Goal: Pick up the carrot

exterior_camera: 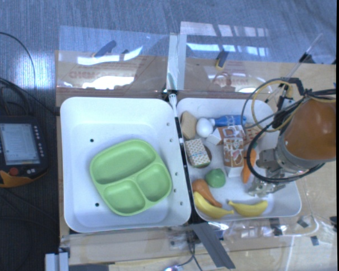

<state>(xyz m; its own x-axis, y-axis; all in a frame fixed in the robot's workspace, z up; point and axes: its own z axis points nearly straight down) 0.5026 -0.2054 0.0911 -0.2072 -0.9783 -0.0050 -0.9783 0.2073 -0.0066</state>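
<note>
An orange carrot point(205, 191) lies in the right bin point(291, 205) near its front left, between a green lime point(216, 178) and a yellow banana point(211, 207). My gripper point(259, 187) hangs low over the front right of that bin, just above a second banana point(249, 208) and well to the right of the carrot. A slim orange piece point(247, 166) stands upright close to the gripper's left side; I cannot tell what it is or whether it touches the gripper. Cables and the arm's wrist hide the gripper's tips.
The right bin also holds a white egg point(204, 127), a blue bottle point(229, 120), a brown carton point(233, 145), a patterned can point(197, 152) and a tan item point(187, 124). A green divided plate point(130, 176) sits in the left bin point(79, 117).
</note>
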